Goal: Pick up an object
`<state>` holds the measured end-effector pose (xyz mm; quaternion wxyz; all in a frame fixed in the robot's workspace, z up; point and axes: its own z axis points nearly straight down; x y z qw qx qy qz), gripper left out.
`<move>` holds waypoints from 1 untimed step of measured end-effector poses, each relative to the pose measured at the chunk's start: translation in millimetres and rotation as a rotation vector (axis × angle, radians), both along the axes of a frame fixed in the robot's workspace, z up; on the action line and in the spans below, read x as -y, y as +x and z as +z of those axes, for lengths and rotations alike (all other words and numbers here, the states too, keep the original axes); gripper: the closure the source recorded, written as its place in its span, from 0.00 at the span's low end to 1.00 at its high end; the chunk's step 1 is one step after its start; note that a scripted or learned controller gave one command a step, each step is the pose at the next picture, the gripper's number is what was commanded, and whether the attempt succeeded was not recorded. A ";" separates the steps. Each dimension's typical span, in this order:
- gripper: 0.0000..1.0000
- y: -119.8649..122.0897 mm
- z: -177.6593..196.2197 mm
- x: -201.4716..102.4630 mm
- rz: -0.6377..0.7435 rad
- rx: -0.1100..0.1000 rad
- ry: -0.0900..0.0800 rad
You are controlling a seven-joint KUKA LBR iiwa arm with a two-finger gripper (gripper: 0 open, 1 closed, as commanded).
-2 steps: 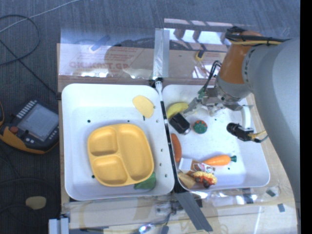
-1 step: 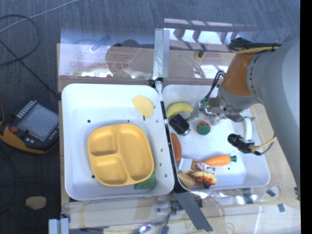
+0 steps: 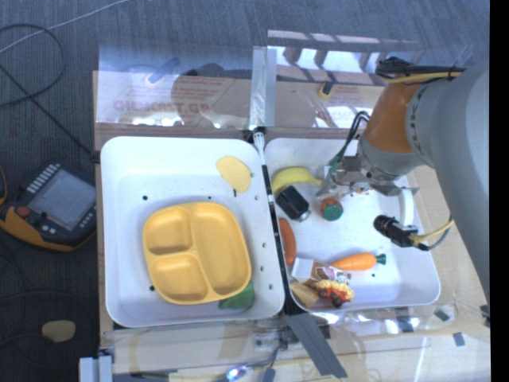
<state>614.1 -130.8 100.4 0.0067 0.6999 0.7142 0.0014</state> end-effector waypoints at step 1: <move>1.00 1.8 83.2 -87.1 0.071 -0.013 0.006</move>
